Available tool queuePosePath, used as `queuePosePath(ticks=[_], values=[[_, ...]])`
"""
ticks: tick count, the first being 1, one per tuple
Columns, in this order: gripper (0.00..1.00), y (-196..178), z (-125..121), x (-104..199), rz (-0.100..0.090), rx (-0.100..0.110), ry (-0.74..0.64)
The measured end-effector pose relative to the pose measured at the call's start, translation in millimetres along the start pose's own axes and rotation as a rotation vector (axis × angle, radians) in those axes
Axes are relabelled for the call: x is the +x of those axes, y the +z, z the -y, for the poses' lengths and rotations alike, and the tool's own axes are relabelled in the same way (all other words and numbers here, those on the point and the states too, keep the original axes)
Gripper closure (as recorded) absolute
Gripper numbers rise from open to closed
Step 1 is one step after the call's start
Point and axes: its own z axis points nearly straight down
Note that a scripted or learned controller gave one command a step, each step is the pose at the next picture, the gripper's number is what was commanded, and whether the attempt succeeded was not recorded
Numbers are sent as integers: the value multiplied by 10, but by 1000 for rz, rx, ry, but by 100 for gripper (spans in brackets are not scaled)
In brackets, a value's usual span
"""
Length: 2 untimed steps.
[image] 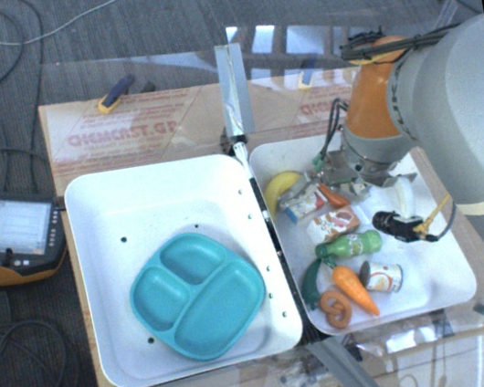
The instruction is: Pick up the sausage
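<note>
Reaching stage: gripper (339,173) low over right bin's (444,287) far clutter, finger state impossible to tell. Sausage (332,195) just beneath, beside banana (280,188). Next: descend squarely, pinch, lift.

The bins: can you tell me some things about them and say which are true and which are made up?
1. The blue plate sits in the left bin. True.
2. The carrot lies on the blue plate. False: it lies in the right bin, among the other toy foods.
3. The green bottle lies on its side. True.
4. The banana is at the near end of the right bin. False: it is at the far end, by the divider.
5. The gripper hangs over the left bin. False: it is over the right bin.
</note>
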Motion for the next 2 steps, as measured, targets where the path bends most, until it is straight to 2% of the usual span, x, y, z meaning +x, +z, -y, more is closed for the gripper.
queuePosePath(ticks=[1, 2], values=[[100, -120, -9, -33, 9, -5, 1], [100, -1545, -443, 45, 2, -2, -89]])
